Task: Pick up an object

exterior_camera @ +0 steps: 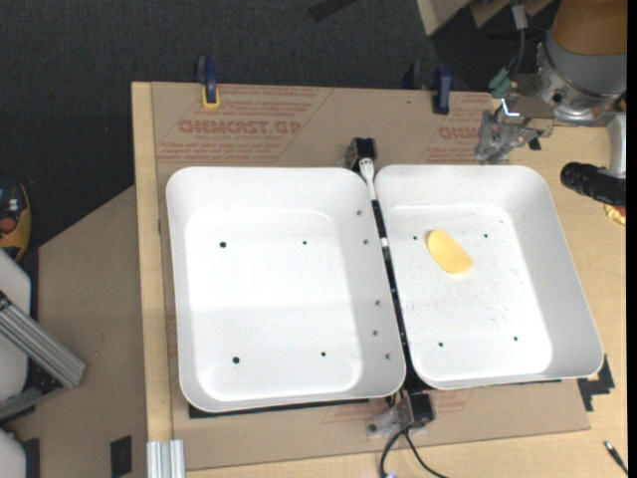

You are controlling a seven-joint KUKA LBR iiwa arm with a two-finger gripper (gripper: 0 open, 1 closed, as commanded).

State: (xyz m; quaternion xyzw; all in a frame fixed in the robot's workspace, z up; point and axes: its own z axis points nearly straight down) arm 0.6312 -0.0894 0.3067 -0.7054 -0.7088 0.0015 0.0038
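**op_remote:** Grip question, guys. Yellow object lies flat in the right bin, upper middle of its floor. Gripper hangs beyond that bin's far rim, well apart from it, and I can't tell its state from my feed.

**binpicker:** Looks small, light, maybe soft, low profile. I'd pinch it across the narrow width. White floor seems slick, so it could skid. Plenty of room around it; left bin isn't in your way.
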